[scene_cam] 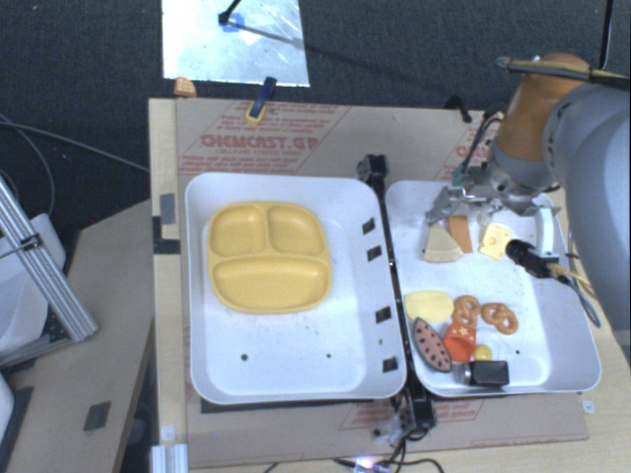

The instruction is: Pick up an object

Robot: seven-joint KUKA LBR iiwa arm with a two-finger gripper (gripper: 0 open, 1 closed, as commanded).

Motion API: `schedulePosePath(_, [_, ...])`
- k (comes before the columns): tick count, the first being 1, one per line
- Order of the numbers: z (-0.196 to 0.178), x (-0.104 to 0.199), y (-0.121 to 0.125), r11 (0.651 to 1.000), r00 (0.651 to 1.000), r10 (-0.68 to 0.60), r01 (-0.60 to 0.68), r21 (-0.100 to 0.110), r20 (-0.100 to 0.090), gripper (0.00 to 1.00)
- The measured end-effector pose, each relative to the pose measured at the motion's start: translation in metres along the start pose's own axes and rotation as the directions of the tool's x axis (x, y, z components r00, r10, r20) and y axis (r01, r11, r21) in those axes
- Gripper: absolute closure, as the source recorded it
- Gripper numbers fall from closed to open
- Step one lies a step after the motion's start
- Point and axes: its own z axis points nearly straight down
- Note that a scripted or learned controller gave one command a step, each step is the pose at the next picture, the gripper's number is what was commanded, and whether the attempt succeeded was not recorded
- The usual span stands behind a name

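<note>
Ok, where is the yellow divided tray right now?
The yellow divided tray lies in the left bin, toward its upper middle, across the divider from the toy food in the right bin.

Yellow divided tray (pixel 268 256) in left white bin (pixel 197 294); shiny sheet (pixel 235 26) on dark floor beyond bench.

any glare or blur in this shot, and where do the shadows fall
Camera view: strong glare on the reflective sheet at the top; the arm's near bulk is large and soft at right; the yellow divided tray and left bin are evenly lit, with soft shadow along the bin's right wall.
</note>
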Motion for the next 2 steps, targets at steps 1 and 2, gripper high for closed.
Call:
schedulePosePath(1, [-0.012, 0.0, -0.001, 1.0, 1.0, -0.002, 0.002, -0.001, 0.0, 1.0])
schedulePosePath(2, [0.012, 0.04, -0.043, 1.0, 1.0, 0.0, 0.0, -0.003, 0.0, 1.0])
